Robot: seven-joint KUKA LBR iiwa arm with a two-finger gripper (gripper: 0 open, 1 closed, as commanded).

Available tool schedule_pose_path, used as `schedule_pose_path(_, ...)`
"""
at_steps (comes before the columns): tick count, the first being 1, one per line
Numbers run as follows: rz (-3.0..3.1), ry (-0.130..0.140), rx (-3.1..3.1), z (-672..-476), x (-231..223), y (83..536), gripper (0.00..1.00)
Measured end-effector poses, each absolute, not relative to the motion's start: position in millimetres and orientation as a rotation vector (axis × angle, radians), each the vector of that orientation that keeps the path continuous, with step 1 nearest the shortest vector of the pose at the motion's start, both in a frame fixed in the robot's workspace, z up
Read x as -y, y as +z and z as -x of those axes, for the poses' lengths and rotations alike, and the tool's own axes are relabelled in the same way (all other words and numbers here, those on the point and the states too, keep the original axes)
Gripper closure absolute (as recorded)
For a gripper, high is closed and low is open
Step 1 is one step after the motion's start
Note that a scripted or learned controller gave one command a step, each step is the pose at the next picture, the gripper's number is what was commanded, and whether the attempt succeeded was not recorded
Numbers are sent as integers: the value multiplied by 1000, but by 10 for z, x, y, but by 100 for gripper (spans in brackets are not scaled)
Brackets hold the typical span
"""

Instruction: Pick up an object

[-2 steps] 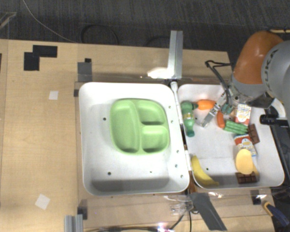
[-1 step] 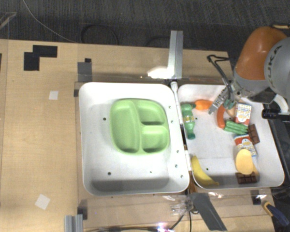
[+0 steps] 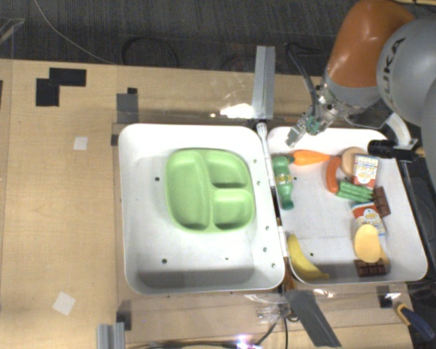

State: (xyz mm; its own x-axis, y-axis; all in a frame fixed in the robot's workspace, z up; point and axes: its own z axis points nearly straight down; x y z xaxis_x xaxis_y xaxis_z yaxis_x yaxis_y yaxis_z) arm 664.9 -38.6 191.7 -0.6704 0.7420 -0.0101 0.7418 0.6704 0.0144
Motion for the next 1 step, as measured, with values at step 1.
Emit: schedule_pose_path(1,-1206,1,-2894,-6619,1033,1542,100)
